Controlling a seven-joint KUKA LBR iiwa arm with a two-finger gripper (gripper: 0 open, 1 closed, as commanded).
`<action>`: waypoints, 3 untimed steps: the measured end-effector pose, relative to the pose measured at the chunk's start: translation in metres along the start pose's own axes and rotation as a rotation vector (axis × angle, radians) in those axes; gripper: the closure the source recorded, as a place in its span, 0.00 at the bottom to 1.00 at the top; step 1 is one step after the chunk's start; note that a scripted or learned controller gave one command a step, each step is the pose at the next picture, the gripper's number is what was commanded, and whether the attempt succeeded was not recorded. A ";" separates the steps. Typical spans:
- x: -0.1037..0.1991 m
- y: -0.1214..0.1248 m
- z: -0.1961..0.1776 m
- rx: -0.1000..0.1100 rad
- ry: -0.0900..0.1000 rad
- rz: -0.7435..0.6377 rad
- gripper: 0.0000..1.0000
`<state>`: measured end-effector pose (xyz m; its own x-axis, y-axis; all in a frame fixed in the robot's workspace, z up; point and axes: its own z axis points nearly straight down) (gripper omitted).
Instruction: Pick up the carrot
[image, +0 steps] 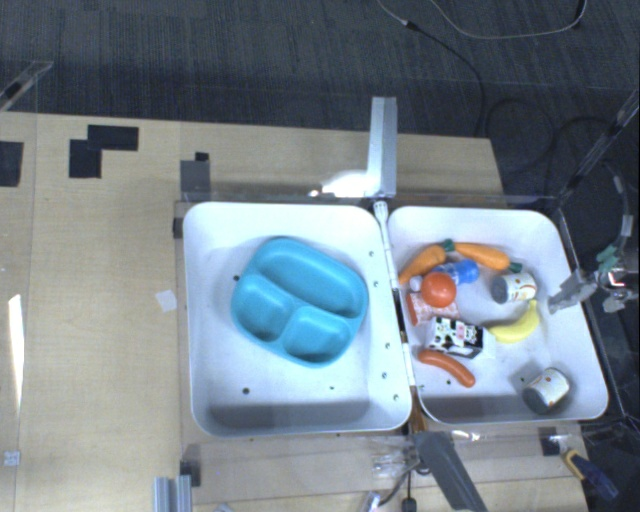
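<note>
Carrot (481, 255) lies at the right bin's (590, 385) far end among crowded toy food; gripper (578, 291) hovers at the rim, its grip unreadable.

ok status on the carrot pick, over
Gripper at right bin's right edge, nothing between its fingers. Carrot lying at bin's back. Tomato and banana nearby.

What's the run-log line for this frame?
pincer: over right bin's right edge, holding nothing | carrots: two, right bin, far end | blue plate: left bin
</note>
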<state>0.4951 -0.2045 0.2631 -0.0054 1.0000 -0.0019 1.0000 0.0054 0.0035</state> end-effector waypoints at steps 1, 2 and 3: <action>0.005 0.009 -0.059 -0.003 0.000 -0.096 0.00; 0.061 0.067 0.015 -0.001 0.001 -0.204 0.00; 0.045 0.008 0.009 -0.003 0.000 -0.433 0.00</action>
<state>0.5029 -0.1596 0.2543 -0.4243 0.9055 -0.0039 0.9055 0.4243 0.0053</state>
